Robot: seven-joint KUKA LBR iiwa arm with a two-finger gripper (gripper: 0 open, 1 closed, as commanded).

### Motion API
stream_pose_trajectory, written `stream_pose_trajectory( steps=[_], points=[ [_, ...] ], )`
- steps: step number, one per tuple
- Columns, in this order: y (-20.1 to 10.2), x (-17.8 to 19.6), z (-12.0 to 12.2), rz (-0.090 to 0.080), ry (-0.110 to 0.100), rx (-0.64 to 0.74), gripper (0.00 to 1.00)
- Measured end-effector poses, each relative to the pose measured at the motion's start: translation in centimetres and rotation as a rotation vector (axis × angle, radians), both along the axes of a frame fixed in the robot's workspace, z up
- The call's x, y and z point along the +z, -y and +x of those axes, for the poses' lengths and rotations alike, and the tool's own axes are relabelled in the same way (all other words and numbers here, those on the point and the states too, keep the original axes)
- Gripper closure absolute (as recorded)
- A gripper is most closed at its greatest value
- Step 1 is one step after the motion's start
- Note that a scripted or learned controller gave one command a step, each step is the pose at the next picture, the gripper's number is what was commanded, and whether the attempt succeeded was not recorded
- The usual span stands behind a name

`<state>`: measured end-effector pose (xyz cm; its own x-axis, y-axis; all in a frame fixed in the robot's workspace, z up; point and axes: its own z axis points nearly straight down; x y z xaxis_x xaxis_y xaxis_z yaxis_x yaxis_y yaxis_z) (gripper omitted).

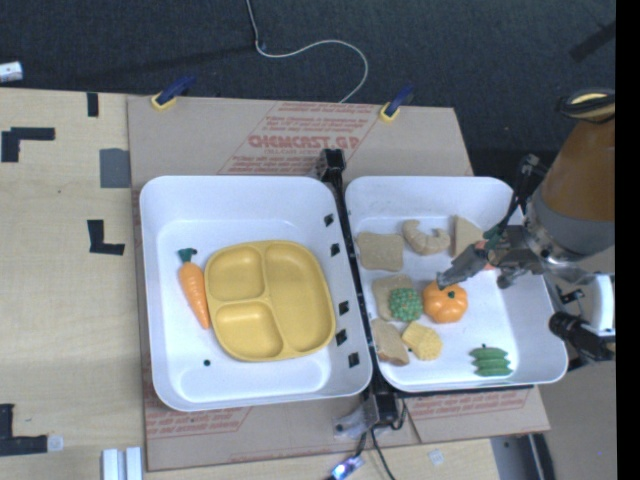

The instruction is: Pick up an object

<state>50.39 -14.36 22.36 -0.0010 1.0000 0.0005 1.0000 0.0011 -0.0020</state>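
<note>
White shallow plastic left bin (160,268) held a yellow three-compartment plate (268,299) with an orange toy carrot (194,290) beside it. White right bin (525,338) held tan bread-like pieces (380,251), a bumpy green broccoli (404,304), a yellow corn piece (423,343), a green pea pod (491,361) and a round orange pumpkin (445,303). Two-finger gripper (455,271) hung just above the pumpkin; finger spread could not be told, nothing visibly pinched.
</note>
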Motion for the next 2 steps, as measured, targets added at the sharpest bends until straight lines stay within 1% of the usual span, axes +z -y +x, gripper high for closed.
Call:
stream_pose_trajectory(
  steps=[1, 2],
  points=[
    [-0.9, -5.6, -0.8, 0.001, -0.005, 0.000, 0.00],
    [-0.3, -10.6, -0.2, 0.001, -0.006, 0.000, 0.00]
  ],
)
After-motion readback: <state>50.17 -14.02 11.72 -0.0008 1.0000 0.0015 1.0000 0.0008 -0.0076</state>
